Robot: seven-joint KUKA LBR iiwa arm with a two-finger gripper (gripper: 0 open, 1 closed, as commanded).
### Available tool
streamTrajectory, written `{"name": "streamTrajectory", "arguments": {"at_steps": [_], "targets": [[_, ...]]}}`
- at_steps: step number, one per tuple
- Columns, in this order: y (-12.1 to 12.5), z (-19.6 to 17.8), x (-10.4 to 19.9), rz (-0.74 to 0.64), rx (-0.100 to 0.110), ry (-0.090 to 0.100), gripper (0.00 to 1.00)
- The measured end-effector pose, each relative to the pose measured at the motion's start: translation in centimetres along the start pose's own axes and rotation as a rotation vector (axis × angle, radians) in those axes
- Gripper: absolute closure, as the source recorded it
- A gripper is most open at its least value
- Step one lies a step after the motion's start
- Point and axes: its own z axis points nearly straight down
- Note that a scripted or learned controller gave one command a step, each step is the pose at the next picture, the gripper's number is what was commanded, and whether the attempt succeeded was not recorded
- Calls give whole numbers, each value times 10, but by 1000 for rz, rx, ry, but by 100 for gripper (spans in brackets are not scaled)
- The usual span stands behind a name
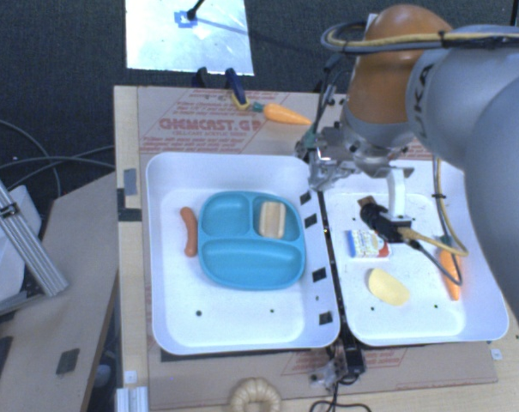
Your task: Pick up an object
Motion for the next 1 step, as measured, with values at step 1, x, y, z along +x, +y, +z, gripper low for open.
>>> {"name": "streamTrajectory", "arguments": {"at_steps": [1], "targets": [[-6,19,-9,7,2,-2,100]]}}
